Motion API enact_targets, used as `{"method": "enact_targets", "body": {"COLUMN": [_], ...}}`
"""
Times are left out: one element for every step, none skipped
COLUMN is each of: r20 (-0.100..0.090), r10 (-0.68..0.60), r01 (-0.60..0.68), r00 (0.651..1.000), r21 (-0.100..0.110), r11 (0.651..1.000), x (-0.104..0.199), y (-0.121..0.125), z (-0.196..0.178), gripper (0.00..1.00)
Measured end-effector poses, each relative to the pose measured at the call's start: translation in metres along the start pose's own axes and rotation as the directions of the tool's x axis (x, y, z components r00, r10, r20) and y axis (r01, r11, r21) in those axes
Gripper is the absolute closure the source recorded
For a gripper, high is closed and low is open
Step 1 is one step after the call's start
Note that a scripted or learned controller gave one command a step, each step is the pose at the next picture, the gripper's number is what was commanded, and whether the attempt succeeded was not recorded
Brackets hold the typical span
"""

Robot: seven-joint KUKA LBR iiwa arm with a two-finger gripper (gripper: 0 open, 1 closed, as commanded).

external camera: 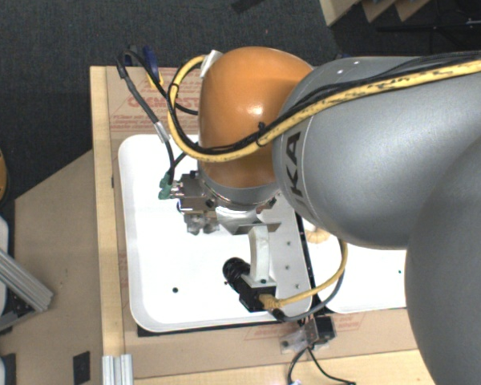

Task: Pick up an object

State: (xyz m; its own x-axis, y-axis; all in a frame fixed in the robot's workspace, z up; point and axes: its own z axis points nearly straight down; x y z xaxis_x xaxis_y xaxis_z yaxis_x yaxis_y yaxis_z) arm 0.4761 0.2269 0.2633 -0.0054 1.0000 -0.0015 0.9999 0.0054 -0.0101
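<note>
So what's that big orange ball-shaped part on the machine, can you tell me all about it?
The orange dome is a smooth, glossy shell, plastic or painted metal by its look, capping the grey arm just above its wrist. It hangs over the left white bin, hiding part of it. A yellow cable and black cables loop across and beside it. Below it sits a grey metal collar with the gripper's mounting hardware. The dome looks clean and undamaged, with a soft highlight on top.

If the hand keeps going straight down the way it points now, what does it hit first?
Most likely the bare white floor of the left bin. The hand points down into that bin below the orange band, and nothing lies in view beneath it. The arm hides part of the floor, so depth is uncertain.
</note>
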Motion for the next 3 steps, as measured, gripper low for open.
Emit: {"method": "enact_targets", "body": {"r20": [-0.001, -0.004, 0.0], "r10": [0.007, 0.003, 0.006], "r01": [-0.007, -0.003, -0.006], "r00": [1.0, 1.0, 1.0], "r21": [-0.011, -0.012, -0.003], "r11": [1.0, 1.0, 1.0], "x": [-0.003, -0.002, -0.002], "y": [0.048, 0.011, 0.002], "z": [0.021, -0.016, 0.025], "gripper": [1.0, 1.0, 1.0]}}
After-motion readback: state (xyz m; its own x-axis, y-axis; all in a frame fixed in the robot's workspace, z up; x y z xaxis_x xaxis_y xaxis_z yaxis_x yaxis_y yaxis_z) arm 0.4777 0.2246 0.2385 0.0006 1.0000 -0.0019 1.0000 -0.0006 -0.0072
